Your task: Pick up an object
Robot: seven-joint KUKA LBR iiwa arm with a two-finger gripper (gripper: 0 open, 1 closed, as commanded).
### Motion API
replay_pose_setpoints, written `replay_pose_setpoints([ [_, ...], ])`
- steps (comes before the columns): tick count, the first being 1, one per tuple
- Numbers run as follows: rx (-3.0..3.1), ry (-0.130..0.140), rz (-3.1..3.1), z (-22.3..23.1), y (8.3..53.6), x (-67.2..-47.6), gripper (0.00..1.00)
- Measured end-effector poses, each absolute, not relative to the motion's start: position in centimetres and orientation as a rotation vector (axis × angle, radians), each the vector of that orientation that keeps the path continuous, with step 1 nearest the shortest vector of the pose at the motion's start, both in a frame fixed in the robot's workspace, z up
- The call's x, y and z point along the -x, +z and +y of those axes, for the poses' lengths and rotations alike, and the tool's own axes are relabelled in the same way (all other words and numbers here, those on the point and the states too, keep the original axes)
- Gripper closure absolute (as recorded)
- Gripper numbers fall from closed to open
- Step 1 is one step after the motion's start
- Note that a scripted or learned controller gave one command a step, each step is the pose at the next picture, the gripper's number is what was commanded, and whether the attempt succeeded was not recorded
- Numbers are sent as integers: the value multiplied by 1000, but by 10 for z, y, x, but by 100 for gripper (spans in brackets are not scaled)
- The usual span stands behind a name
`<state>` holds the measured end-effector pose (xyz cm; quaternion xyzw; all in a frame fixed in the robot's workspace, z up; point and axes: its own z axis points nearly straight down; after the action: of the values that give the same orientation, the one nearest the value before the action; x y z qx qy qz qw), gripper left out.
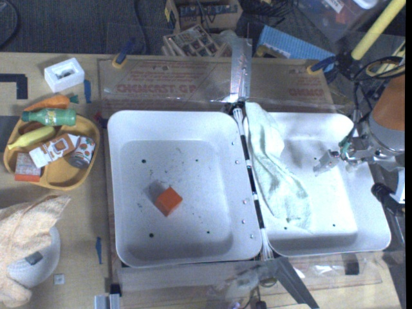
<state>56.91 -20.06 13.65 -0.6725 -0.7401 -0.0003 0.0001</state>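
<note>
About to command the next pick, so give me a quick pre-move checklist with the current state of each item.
1. Target in view: orange block lies in the left bin, unobstructed: ok.
2. Gripper over target: it is above the right bin, not the block: not ok.
3. Gripper free of load: cannot tell.
4. Right bin contents: white cloth lies along its left side, apart from the gripper: ok.
5. Block clear of bin walls: ok.

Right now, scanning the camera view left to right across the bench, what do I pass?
Yellow bowl of toy food → left bin → orange block → white cloth draped in the right bin → claw at the right bin's right side.
</note>
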Motion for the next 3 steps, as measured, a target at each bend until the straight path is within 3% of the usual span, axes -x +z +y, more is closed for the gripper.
replay_pose_setpoints([
  [1, 2337, -1, -2105, -174, 156, -633, 0],
  [2, 2330, -1, -2114, -187, 219, -603, 0],
  [3, 2536, 3, -1847, -163, 174, -536, 0],
])
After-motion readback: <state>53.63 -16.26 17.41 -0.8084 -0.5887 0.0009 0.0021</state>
